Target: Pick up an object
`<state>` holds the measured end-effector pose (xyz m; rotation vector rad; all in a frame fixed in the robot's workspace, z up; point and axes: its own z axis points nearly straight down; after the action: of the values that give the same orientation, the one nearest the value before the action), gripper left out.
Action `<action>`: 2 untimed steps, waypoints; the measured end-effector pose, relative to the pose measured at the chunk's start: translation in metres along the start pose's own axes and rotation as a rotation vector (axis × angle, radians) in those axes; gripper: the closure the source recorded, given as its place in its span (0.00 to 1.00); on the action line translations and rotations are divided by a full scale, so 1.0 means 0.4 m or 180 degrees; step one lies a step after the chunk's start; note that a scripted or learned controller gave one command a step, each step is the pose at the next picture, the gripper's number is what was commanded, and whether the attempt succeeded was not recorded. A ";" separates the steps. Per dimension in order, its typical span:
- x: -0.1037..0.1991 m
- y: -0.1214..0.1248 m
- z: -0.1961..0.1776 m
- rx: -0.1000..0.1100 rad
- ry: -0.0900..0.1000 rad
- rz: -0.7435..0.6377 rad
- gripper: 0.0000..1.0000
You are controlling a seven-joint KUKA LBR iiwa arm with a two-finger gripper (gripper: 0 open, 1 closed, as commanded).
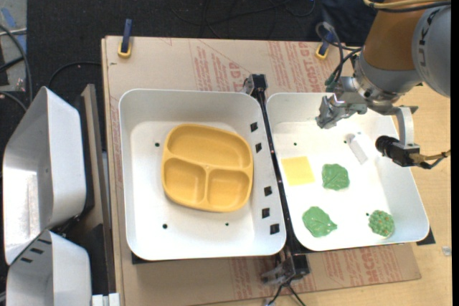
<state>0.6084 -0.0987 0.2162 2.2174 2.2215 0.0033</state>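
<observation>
The right white bin holds a flat yellow square, a green leafy piece beside it, a second green piece nearer the front, and a bumpy green lump at the front right. A small white stick-like piece lies near the bin's middle. My gripper hangs over the bin's far part, up and to the right of the yellow square and left of the white piece. I see nothing held in it.
The left white bin carries a yellow divided plate. A black divider runs between the bins. The arm's orange band and a black attachment with a cable hang over the right bin's right side.
</observation>
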 end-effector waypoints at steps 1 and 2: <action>0.118 -0.037 0.017 0.0018 0.0002 -0.0010 1.00; 0.247 -0.080 0.029 0.0020 0.0003 -0.0012 1.00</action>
<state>0.5761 0.0002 0.2043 2.2167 2.2295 -0.0025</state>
